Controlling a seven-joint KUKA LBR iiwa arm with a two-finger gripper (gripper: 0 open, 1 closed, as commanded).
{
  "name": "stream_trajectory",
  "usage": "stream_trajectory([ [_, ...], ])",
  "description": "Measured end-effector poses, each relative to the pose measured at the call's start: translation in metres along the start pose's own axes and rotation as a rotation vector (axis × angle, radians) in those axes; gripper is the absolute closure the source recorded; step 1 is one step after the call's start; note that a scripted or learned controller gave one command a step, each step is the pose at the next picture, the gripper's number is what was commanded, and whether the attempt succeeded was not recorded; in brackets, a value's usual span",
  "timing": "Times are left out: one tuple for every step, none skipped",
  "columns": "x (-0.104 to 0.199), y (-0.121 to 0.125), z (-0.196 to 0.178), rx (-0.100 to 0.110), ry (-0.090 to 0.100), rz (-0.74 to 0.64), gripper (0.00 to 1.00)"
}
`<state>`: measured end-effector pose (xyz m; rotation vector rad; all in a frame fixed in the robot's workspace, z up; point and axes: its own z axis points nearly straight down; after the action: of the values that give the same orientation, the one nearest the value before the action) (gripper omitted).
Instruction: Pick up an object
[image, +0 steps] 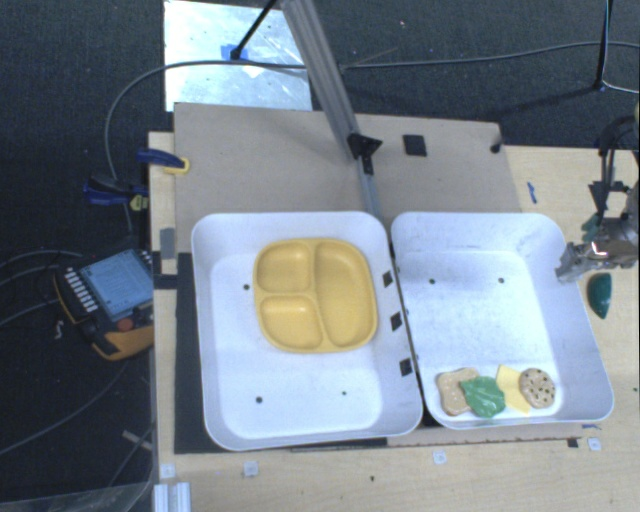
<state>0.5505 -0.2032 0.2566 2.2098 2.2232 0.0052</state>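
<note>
My gripper (597, 256) hangs at the far right of the camera view, over the outer right rim of the right bin (480, 290). A small teal-green object (600, 296) sits directly below it; whether it is held cannot be told. In the right bin's front corner lie a piece of toast (455, 391), a green leafy piece (486, 398), a yellow cheese wedge (511, 389) and a round cookie (538, 387), packed close together.
A yellow divided plate (315, 295) lies in the back half of the left bin (300, 400). A grey pole (335, 95) slants down to the seam between the bins. Cables and a handheld pendant (110, 300) lie left of the bench.
</note>
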Motion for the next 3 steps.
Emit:
stream_trajectory([
  [0.051,0.005,-0.002,0.005,0.004,-0.004,1.0],
  [0.107,-0.002,-0.007,0.005,0.004,-0.005,1.0],
  [0.158,-0.013,-0.009,0.005,0.004,-0.004,1.0],
])
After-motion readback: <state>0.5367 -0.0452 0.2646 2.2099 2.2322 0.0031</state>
